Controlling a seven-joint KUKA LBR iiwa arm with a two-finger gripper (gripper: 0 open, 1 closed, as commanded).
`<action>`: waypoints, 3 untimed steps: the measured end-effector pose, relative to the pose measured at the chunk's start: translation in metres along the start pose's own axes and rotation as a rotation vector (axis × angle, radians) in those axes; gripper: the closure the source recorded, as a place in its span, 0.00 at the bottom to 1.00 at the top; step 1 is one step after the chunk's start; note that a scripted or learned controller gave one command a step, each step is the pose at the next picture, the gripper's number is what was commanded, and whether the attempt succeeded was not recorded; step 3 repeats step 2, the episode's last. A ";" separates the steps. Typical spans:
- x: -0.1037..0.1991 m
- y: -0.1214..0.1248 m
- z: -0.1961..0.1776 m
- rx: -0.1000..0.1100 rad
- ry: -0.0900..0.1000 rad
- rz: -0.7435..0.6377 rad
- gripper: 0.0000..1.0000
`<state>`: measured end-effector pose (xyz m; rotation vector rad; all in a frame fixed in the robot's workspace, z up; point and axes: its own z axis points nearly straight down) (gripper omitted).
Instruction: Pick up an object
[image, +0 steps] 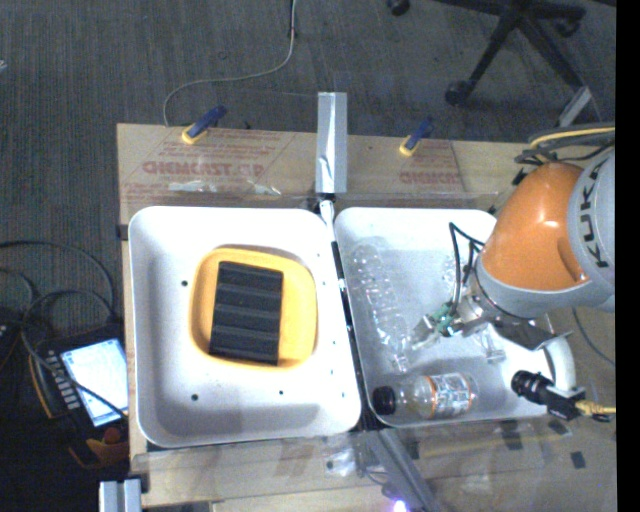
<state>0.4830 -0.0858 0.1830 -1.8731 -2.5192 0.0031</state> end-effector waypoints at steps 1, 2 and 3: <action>-0.041 0.080 0.040 0.000 -0.001 0.146 0.00; -0.059 -0.001 0.016 0.001 -0.002 0.246 0.00; -0.059 -0.001 0.016 0.001 -0.002 0.246 0.00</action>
